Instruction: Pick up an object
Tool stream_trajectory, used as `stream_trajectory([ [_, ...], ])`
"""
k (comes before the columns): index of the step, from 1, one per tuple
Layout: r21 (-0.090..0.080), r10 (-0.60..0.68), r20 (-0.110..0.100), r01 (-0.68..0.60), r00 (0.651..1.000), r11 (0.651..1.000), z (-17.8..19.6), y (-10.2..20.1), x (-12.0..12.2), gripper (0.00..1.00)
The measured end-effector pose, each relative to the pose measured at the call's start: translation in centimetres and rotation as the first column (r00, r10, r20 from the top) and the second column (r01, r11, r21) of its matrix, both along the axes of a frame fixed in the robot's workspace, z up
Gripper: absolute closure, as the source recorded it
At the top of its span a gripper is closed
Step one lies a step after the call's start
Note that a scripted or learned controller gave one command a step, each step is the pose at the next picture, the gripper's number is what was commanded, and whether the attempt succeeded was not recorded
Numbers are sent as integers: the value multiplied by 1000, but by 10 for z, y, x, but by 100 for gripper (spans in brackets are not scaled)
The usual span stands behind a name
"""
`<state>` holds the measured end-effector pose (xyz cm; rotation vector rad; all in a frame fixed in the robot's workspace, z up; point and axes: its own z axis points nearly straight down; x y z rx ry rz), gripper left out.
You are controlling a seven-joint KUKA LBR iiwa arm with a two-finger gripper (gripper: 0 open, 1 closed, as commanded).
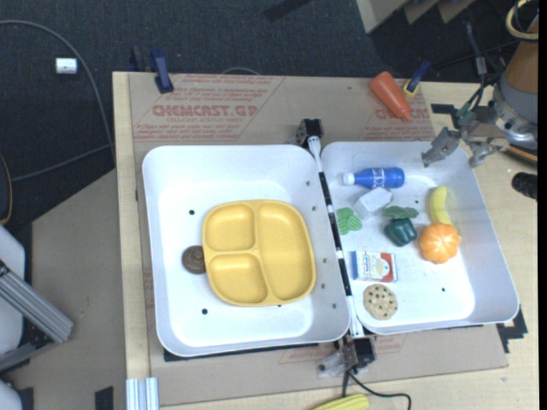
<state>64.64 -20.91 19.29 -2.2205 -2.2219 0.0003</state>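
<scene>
Two white bins sit side by side on the surface. Left bin [162, 229] carries a yellow tray [256, 252] with three compartments, and a brown disc [193, 259] touches the tray's left edge. Both are flat and low, poor for a pinch from above.

Right bin [487, 272] holds the likely picks. Near its left wall lies a green leaf piece [348, 221], thin and probably floppy. Below it a small carton [374, 266] lies flat, with a cookie [379, 301] just beneath; both look light but offer little height. A blue bottle [373, 178] lies on its side at the top, round and likely to roll, best pinched across its body. A pale block [373, 200] sits just under it. A green pepper [400, 226] looks stiff and lumpy. A banana [438, 205] touches an orange [439, 243]; the orange is smooth and may slip, so the banana's narrow middle seems the safer hold.

At the bin's upper right edge hangs the tool [460, 148], fingers spread apart, holding nothing.
</scene>
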Motion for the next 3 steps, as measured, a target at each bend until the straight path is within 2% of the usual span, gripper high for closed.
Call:
stream_trajectory([
  [1,11,4,-3,-4,1000,1000,-109,-9,-9,0],
  [2,3,4,0,-4,1000,1000,-98,-11,-9,100],
  [3,2,1,-3,-1,1000,1000,-109,58,0,100],
])
